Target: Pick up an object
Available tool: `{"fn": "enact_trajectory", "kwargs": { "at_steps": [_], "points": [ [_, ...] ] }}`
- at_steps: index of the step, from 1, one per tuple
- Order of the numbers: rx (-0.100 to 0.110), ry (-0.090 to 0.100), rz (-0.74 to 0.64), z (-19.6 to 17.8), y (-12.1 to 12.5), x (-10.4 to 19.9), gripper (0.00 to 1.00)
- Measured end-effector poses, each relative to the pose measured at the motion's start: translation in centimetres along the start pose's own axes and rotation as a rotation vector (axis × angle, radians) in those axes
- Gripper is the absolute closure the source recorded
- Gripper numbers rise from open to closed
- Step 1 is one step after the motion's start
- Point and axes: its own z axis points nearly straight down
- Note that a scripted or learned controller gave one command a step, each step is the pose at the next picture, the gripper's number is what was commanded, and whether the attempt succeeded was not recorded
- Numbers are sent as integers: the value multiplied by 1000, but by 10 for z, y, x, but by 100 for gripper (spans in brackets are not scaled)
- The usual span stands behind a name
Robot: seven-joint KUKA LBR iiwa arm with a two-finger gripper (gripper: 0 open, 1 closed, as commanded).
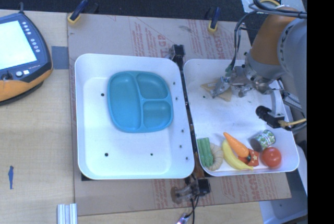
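- We see the table with two white bins on it. The left bin has a blue plate with three parts in it. The right bin has the toys.
- The big grey arm reaches in from three o'clock. It leans over the top part of the right bin and could bump the bin wall there.
- The gripper is low, at about twelve o'clock in the right bin. A small tan thing lies right under it. We cannot tell if the gripper is open or closed, or if it has the tan thing.
- The tan thing looks flat and thin. We think the gripper could slide off it and come up with nothing.
- The other toys sit packed at six o'clock in the right bin: a green one, a banana, a carrot, a tomato and a small can. They touch each other, so a grab there could push one away or catch two.
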Motion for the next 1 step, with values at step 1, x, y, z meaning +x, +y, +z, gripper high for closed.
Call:
{"fn": "enact_trajectory", "kwargs": {
  "at_steps": [1],
  "points": [
    [4,1,-4,-10,0,0,100]
  ]
}}
